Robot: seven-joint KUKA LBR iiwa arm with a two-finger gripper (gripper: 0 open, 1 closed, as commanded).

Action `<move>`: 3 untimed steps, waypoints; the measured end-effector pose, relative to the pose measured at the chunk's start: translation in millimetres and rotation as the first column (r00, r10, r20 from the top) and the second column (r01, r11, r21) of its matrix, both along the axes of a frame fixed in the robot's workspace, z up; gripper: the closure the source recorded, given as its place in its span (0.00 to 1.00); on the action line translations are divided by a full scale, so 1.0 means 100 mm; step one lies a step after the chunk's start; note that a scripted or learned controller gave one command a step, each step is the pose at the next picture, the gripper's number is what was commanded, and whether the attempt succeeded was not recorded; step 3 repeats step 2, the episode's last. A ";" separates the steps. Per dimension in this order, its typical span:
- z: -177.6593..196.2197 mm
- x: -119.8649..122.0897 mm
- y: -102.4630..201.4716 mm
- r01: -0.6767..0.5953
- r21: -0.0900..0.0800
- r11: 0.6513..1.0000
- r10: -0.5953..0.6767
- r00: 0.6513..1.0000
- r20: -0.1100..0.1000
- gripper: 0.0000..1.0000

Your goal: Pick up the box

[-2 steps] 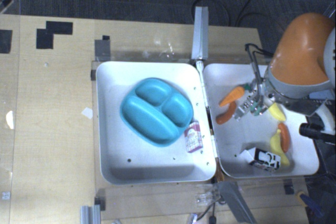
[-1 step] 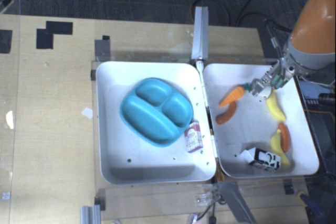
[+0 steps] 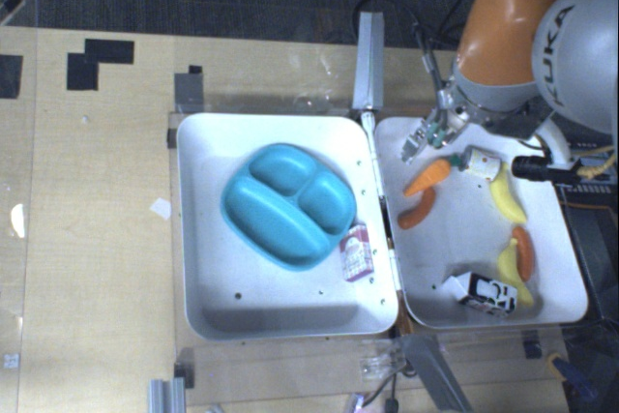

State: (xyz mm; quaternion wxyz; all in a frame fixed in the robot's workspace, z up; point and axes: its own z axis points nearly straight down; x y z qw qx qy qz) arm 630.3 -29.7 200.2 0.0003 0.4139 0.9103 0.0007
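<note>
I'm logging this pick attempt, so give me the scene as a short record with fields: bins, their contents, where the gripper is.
left bin: blue divided plate; small pink box lying by the plate's lower right edge
right bin: carrot, sausage, two bananas, black-and-white item
gripper: over the right bin's upper left corner, near the carrot
box status: in the left bin, apart from the gripper

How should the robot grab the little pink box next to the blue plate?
Probably from straight above, fingers across the little pink box's two long sides. It lies flat in the left bin, with the blue plate close on its left and the bin wall on its right, so a sideways approach looks blocked. The gripper is over the right bin.
</note>
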 end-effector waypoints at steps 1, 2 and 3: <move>0.15 -0.04 -0.05 0.228 -0.001 0.974 -0.228 0.974 0.001 1.00; 0.38 -0.04 0.77 0.219 0.000 0.976 -0.219 0.976 0.000 1.00; 0.38 -0.04 0.77 0.219 0.000 0.976 -0.219 0.976 0.000 1.00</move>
